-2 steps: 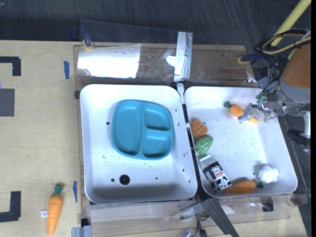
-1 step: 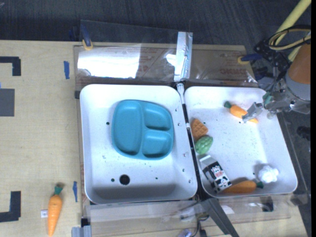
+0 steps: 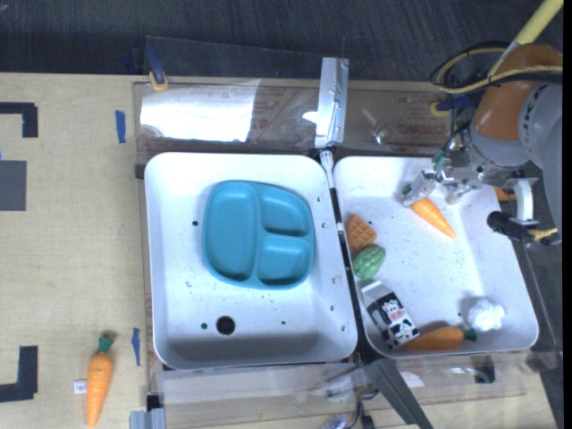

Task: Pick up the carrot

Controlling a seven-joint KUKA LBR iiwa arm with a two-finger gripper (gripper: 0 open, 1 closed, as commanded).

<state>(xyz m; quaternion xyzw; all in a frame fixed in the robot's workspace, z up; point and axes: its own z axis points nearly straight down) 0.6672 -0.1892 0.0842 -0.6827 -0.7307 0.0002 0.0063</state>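
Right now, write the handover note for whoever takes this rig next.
Claw: over the top of the right bin, down at the carrot's stem end; I cannot tell if it is open or shut, so no grasp is confirmed.
Carrot: in the right bin, upper middle, tip pointing lower right.
Also in that bin: a waffle-like piece, a green item, a small cow-print carton, a second orange piece and a white ball.
Left bin: blue divided tray.
Another toy carrot lies on the bench outside the bins.
Done: approach. Left: confirm grip, lift.
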